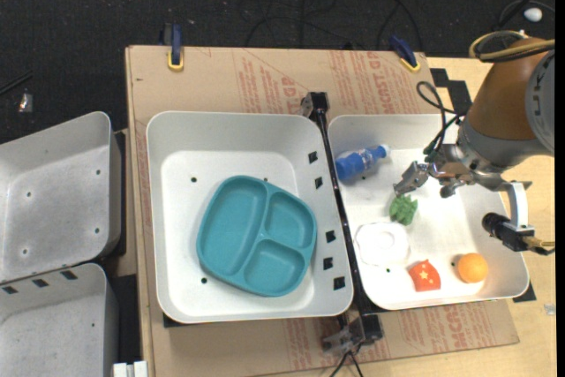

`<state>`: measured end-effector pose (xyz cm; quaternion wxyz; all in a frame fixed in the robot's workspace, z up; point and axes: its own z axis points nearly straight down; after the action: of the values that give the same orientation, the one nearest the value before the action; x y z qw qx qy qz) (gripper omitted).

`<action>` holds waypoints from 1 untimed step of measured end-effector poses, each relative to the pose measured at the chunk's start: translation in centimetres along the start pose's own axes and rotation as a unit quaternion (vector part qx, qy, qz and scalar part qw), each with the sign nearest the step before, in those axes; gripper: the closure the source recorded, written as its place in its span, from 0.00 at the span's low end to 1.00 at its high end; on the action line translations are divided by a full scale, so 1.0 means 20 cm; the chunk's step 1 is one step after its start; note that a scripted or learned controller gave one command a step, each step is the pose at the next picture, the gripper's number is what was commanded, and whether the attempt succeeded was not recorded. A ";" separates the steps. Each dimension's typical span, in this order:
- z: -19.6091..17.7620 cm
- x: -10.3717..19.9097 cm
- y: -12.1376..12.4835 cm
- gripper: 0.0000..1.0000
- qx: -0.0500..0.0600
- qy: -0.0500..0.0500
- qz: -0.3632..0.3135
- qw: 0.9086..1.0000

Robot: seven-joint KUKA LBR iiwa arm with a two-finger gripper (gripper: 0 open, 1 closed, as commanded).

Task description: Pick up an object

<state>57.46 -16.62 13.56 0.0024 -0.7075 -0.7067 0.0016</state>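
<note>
Light falls bright and even from overhead, and the two white bins — the left bin (177,154) and the right bin (459,229) — come close to washing out. Shadows are short and soft: a thin dark rim hugs the blue tray (256,234) at about 7 o'clock. The floor (71,4) toward 12 o'clock stays dim and speckled. Focus is fair mid-frame — small items look slightly soft and grainy. Straight edges of the tabletop (256,66) show little bending.
</note>
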 end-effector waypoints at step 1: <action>0.23 0.00 0.00 0.00 -0.001 0.000 0.000 1.000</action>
<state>57.40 -16.53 8.94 0.0015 -0.7072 -0.7070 0.0010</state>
